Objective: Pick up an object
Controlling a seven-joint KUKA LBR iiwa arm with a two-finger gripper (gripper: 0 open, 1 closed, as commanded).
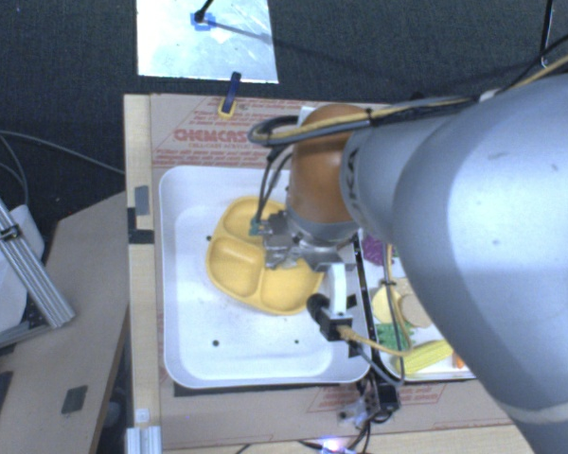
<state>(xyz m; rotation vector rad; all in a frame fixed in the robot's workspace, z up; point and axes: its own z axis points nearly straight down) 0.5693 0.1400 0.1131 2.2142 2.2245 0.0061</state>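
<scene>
A yellow divided plate (249, 266) lies in the left white bin (199, 348), toward its right side. The arm, with its orange band, reaches in from the right and hangs over the plate's right part. My gripper (282, 251) points down onto the plate's right compartments, and the wrist body hides its fingers. In the right bin lie a yellow corn-like piece (424, 356), a green piece (390, 334), a pale round piece (414, 310) and something purple (372, 250), partly hidden by the arm.
The bins rest on a cardboard sheet (208, 130). A shiny square plate (205, 26) lies on the dark floor at the back. An aluminium frame (19, 253) stands at the left. Cables (364, 334) hang from the wrist over the bins' shared wall.
</scene>
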